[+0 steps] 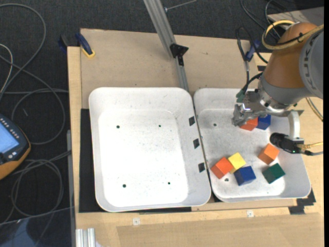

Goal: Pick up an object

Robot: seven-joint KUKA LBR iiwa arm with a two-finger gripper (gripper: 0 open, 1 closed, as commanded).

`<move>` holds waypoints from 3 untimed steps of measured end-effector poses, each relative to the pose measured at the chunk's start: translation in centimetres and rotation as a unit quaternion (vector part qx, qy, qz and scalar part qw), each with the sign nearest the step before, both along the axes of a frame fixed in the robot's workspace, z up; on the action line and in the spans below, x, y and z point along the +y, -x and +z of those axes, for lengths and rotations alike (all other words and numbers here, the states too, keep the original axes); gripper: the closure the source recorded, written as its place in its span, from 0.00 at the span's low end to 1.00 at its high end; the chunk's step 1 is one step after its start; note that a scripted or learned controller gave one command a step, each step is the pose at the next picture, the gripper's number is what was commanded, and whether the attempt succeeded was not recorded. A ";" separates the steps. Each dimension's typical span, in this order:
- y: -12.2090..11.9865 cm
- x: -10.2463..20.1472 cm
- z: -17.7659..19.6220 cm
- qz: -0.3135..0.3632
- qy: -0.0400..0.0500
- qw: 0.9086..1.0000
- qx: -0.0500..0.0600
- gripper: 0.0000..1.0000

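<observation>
Blocks in right bin (295,187) | gripper (241,118) at 12 o'clock touching red block (249,125), blue block (264,121) at its 3 | cannot tell the fingers' state | 6 o'clock cluster: orange cube (222,166), yellow cube (237,161), blue cube (245,175), green cube (273,173), orange block (268,153) | left bin (139,148) at 9 | bench (128,60)
</observation>
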State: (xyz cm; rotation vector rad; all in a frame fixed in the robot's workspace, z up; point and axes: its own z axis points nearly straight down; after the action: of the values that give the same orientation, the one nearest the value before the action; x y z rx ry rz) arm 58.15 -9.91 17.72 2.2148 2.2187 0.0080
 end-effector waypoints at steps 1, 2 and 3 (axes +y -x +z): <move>-0.3 0.1 4.4 0.000 0.000 1.000 0.001 1.00; -0.4 0.2 8.8 0.000 0.000 1.000 0.000 1.00; -1.3 6.1 9.2 0.003 -0.002 1.000 0.003 1.00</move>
State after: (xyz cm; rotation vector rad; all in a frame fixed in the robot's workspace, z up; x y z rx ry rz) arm 59.49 -3.76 26.95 2.2131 2.2292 0.0049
